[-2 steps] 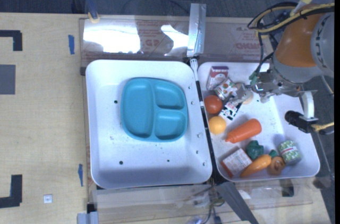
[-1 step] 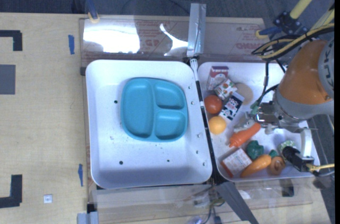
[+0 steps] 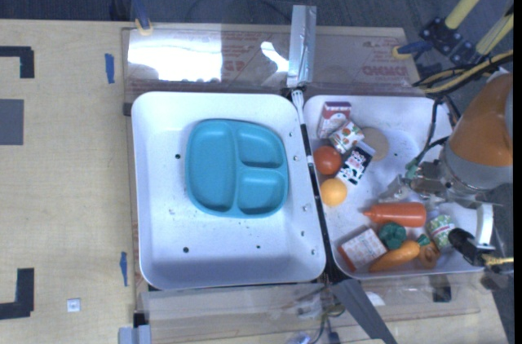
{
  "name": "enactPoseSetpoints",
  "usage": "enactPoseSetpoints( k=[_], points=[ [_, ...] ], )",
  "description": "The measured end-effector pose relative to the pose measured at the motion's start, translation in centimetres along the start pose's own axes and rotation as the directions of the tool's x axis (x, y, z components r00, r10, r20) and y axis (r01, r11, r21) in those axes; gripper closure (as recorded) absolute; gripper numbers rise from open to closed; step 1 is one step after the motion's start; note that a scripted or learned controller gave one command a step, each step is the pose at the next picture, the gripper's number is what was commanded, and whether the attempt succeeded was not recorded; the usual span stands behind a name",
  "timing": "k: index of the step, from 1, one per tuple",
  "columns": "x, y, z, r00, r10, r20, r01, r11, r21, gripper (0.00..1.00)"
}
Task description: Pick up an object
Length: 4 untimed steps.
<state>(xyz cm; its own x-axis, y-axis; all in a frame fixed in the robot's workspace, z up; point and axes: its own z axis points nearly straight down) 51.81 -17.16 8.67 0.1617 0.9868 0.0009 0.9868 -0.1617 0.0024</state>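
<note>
The arm, grey with its orange band, reaches in from the right over the right bin. Its gripper hangs low above the bin's right half, just above the right end of a red-orange carrot-like piece. Whether anything sits between the fingers, or how they stand, cannot be told from this slant, since the wrist covers most of them.

The right bin holds a crowd of toy foods. Along its left wall lie a red tomato and, just nearer, an orange ball. Farther back stands a small red-and-white carton, with a patterned packet beside it and a black-and-white cow-print box close to the tomato. A tan disc rests near the middle. At the near side sit a red-edged packet, a green leafy piece, an orange carrot and a small green-labelled can, all close together.

The left bin bears a blue divided plate lying flat in its middle.
</note>
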Motion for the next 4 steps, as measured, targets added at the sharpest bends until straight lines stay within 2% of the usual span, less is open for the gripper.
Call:
enactPoseSetpoints(
  k=[1,2,3,4],
  points=[
    [-0.2,7.7,-9.7,0.979,0.204,0.002,-0.204,0.979,-0.004,0.00],
    [7.0,6.2,-6.1,0.996,0.093,0.000,-0.093,0.996,0.008,0.00],
    [4.2,-1.6,-6.2,0.982,0.187,0.002,-0.187,0.982,0.006,0.00],
    [-0.3,-2.9,0.0,0.988,0.152,0.004,-0.152,0.988,-0.004,0.00]
  ],
)
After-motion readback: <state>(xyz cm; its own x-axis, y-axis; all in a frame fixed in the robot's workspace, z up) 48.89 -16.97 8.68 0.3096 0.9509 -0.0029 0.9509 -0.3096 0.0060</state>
